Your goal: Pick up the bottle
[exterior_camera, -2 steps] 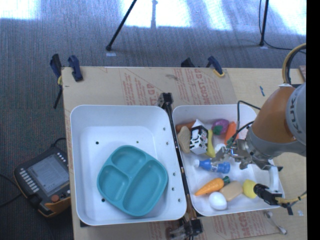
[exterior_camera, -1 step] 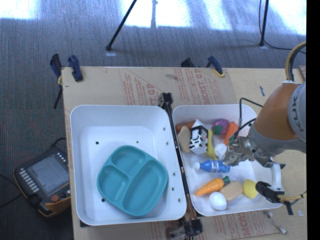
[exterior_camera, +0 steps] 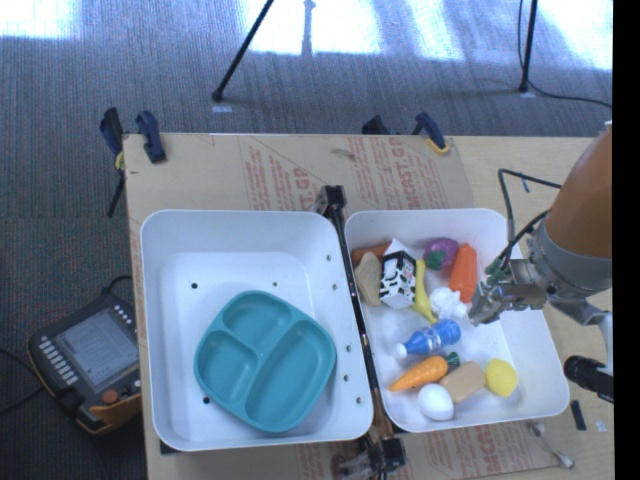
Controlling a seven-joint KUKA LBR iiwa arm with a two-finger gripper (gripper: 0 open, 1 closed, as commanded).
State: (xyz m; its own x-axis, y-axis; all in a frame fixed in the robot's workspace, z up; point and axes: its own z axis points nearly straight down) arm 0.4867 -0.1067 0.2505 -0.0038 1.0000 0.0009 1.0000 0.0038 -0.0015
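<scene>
Grabbing the bottle (exterior_camera: 429,340) could go wrong: your tool (exterior_camera: 487,305), grip unclear, might catch the carrot (exterior_camera: 421,372) touching it.

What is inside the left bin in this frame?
The left bin holds a teal divided plate with three compartments, lying flat toward its front. Whatever lies beneath the plate is covered and cannot be seen. The bottle lies in the right bin.
</scene>
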